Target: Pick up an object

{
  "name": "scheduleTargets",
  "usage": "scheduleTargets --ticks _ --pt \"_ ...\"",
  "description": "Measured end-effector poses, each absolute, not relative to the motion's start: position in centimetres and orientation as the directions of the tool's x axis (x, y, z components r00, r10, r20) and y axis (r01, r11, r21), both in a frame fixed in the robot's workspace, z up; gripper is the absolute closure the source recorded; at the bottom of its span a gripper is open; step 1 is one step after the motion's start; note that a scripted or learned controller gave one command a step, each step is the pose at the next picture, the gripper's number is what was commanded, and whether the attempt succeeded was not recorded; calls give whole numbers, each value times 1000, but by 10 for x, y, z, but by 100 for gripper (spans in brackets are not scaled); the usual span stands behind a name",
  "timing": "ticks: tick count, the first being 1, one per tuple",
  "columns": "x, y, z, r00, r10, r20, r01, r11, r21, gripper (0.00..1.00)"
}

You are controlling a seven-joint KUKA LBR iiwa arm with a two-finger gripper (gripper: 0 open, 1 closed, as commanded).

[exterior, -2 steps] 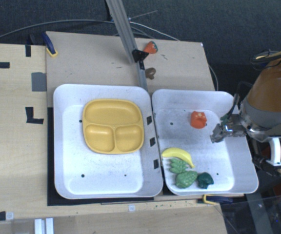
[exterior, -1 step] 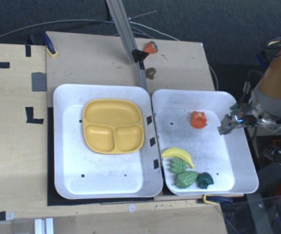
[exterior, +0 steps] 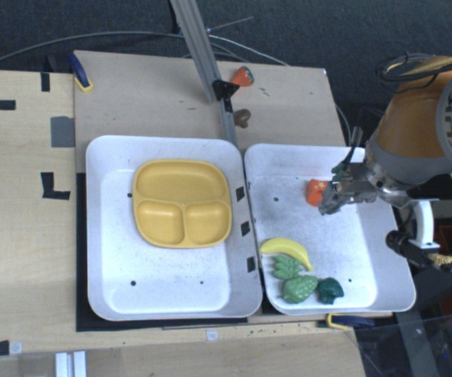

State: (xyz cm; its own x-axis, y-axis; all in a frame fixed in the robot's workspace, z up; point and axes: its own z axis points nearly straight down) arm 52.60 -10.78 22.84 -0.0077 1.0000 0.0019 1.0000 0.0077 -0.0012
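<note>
Jaws (exterior: pixel 329 200) touching orange object (exterior: pixel 315 192).

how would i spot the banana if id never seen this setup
Look in the right-hand white bin, at the cluster near its lower left corner. The banana is the curved piece topping that cluster, the only yellow one; its neighbours are green.

Hidden and cut-off parts

The orange object (exterior: pixel 315 192) is partly covered by the gripper (exterior: pixel 329 203); the arm (exterior: pixel 414 132) is cropped at right.
</note>
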Motion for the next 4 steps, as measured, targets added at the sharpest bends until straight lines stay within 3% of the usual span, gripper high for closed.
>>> scheduleTargets --ticks 1,3,4 --pt "533 -54 237 -8 1000 2 1000 8 0 100" --pt "527 52 243 -9 1000 2 1000 9 -2 100" --pt "531 95 223 -6 1000 0 1000 6 -5 100"
